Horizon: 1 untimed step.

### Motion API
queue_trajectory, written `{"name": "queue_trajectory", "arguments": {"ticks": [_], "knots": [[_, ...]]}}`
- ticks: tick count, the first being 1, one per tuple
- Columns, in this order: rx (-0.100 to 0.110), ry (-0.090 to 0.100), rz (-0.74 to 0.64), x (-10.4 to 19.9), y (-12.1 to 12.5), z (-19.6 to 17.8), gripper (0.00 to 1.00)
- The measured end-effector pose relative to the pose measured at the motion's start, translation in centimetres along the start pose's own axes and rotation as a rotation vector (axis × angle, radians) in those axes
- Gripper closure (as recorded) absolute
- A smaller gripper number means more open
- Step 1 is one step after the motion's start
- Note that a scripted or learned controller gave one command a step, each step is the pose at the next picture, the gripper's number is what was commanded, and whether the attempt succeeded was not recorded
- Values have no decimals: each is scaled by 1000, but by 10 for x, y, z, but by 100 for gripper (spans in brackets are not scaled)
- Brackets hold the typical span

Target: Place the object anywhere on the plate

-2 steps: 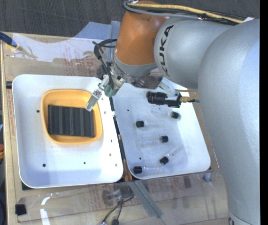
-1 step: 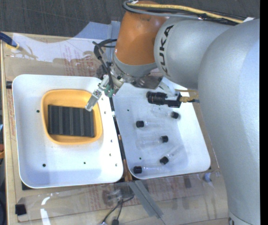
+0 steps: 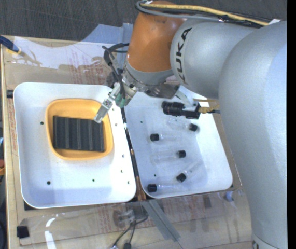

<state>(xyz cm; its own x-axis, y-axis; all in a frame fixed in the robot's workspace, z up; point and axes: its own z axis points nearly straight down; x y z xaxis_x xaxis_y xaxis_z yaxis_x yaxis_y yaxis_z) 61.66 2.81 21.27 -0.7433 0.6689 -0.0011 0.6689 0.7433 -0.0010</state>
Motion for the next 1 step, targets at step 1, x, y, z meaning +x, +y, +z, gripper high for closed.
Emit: {"name": "queue_trajectory", "arguments": {"ticks": [1], "knots": [[0, 0, 0, 0, 0, 0, 0]]}}
